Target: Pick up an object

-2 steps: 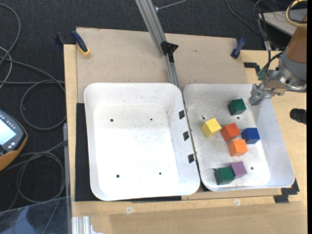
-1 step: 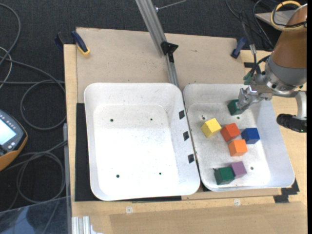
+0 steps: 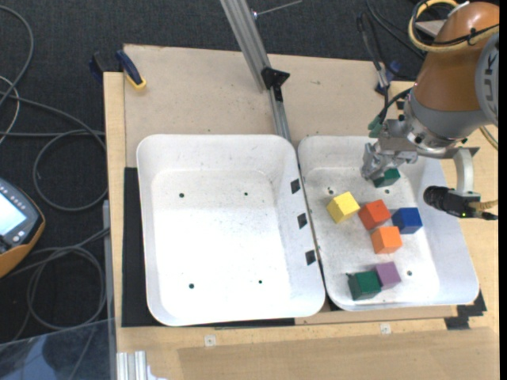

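Note:
My gripper [image 3: 382, 171] hangs over the back part of the right bin [image 3: 444, 269], coming in from the right. A small dark green piece [image 3: 389, 178] shows right at its tip; I cannot tell whether it is gripped or just lies beneath. In front of it in the bin lie a yellow block [image 3: 344, 206], a red block [image 3: 374, 212], a blue block [image 3: 408, 219] and an orange block [image 3: 386, 238]. A green block [image 3: 365, 283] and a purple block [image 3: 388, 274] sit by the bin's front rim.
The left bin [image 3: 214, 228] adjoins the right bin, with black clips along the shared rim. A metal post [image 3: 253, 46] rises slantwise behind the bins. A black fitting [image 3: 451, 202] on the arm overhangs the right bin's right side.

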